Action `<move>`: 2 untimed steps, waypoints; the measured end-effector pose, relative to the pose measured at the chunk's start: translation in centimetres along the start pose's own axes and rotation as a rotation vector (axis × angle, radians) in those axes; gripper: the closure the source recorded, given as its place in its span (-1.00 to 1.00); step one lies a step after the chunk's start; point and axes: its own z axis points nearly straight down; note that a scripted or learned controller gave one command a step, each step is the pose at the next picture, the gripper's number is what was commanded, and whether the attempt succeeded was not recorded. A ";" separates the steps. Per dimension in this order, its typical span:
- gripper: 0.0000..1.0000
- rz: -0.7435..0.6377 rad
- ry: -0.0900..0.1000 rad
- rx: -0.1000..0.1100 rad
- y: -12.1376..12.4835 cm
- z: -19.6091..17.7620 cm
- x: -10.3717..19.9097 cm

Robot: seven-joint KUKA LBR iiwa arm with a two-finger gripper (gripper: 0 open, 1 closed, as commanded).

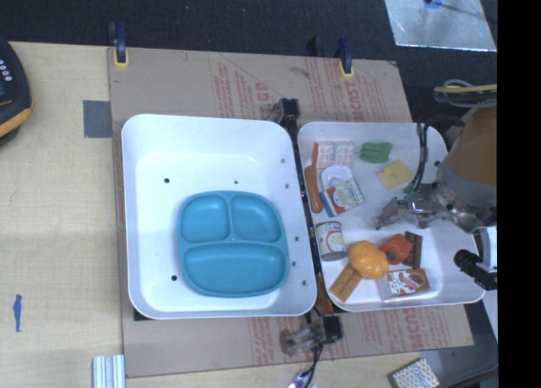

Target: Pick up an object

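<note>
The right white bin (452,297) holds several small objects. Among them are an orange-yellow round fruit (365,259), a red toy (396,248) beside a dark brown block (413,248), a small can (328,240), a tan block (344,283) and a printed packet (406,282). Further back lie a white and red pouch (342,192), a yellow piece (393,174) and a green piece (375,152). My gripper (390,214) hangs over the middle right of this bin, above bare floor just behind the red toy. It looks open, with nothing between its fingers.
The left white bin (144,145) holds a blue divided plate (232,243). A long orange-red stick (314,179) lies along the right bin's left wall, and a pink packet (336,155) sits at the back. The grey arm (469,175) enters over the right rim.
</note>
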 end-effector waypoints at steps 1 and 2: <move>-1.00 0.001 -0.001 -0.004 -6.0 -0.3 -1.6; 1.00 -0.004 -0.005 -0.012 -5.6 -1.5 -1.6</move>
